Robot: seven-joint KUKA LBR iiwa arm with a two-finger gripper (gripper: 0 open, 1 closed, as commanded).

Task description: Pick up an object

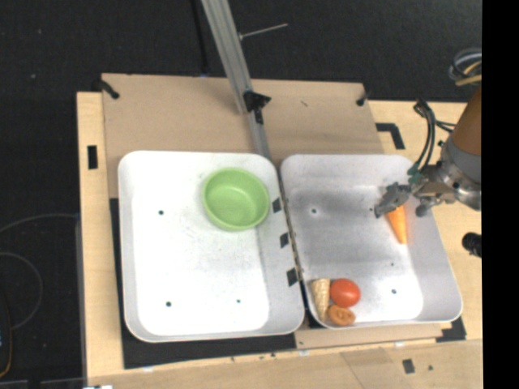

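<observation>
An orange carrot-shaped piece (398, 225) lies in the right bin (349, 185), near its right wall. My gripper (403, 204) hangs right over the carrot's upper end. Its two dark fingers (384, 202) stand apart on either side, wider than the carrot, so it is open and not clamped on it. At the right bin's front edge a red tomato (345, 292), a beige cone-shaped piece (321, 292) and a small orange-brown piece (340, 316) sit clustered. In the left bin (162, 282) a green bowl (236, 199) stands upright near the back right corner.
A grey metal pole (231, 55) slants from the top down to the seam between the bins. Both bins rest on a tan board (186, 112) with black floor around it. The arm's cables (428, 124) loop at the right edge.
</observation>
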